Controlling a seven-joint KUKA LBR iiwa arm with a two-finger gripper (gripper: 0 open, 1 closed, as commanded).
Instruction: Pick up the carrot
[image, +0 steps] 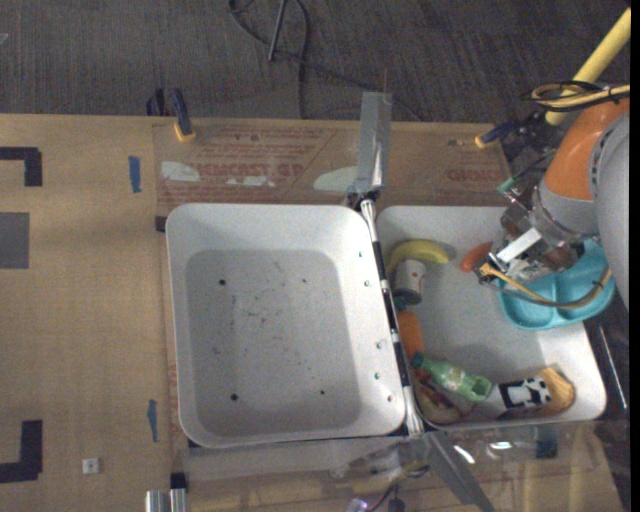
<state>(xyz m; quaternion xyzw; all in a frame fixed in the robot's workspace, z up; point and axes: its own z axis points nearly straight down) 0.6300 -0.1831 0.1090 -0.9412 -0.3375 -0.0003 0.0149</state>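
The carrot (409, 333) lies in the right bin (500, 345), close against the wall it shares with the left bin (270, 320), just below a small cup (409, 284) and a banana (420, 251) and above a green packet (452, 378). The hand (500, 262) hangs near the far right side of this bin, above a blue dish (560, 295), and I cannot tell if it is open or closed. I think the reaching step is not yet done: the hand must travel across the bin toward the carrot and come down carefully, because the wall and the cup are very close to it.
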